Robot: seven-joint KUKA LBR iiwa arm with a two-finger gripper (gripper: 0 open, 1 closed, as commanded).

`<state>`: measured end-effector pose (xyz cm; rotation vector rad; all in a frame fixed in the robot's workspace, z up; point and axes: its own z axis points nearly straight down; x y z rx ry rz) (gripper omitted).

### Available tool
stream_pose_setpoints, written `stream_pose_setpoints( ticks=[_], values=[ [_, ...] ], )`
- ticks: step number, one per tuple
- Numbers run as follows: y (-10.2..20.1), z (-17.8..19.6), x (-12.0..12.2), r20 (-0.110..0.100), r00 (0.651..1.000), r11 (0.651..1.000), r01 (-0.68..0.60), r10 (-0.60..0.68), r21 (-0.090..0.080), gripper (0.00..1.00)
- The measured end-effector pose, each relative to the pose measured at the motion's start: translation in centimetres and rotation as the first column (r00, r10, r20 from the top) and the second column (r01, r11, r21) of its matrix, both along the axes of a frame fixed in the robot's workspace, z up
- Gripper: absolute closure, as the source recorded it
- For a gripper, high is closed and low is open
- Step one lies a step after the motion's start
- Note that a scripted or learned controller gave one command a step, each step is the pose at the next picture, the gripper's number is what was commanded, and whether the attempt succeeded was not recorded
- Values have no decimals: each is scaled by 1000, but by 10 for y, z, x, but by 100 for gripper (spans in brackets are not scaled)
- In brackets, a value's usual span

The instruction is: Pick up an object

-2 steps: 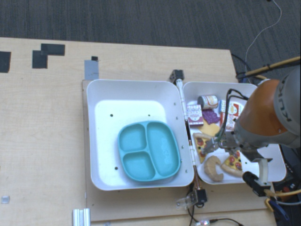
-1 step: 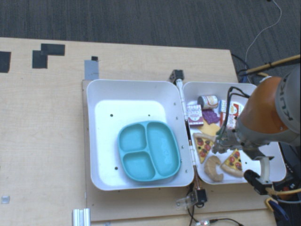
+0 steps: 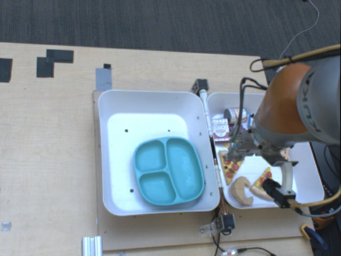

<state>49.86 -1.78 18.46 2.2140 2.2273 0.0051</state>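
Note:
My gripper [image 3: 233,154] hangs low over the left part of the right bin [image 3: 308,159], under the bulky grey and orange wrist. Directly below it lies a flat pizza-slice toy [image 3: 229,170] with red and yellow spots. A tan croissant-shaped piece [image 3: 242,191] lies at the bin's front edge, with a second orange and yellow slice [image 3: 262,178] just to its right. Behind the gripper sit a red and white packet [image 3: 219,127] and a small silvery can [image 3: 232,114]. The arm hides the middle of this bin.
The left bin [image 3: 114,143] holds a light blue divided plate [image 3: 169,170] towards its front right. A thin rail [image 3: 209,127] separates the two bins. Cables run over the bench at the back right.

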Motion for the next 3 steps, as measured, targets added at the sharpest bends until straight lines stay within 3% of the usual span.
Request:
stream_pose_setpoints(
  ticks=[1, 3],
  values=[
    [-1, 0, 0, -1, 1000, 1000, 1, -1, -1, 0],
    [-1, 0, 0, -1, 1000, 1000, 1, -1, -1, 0]
  ],
)
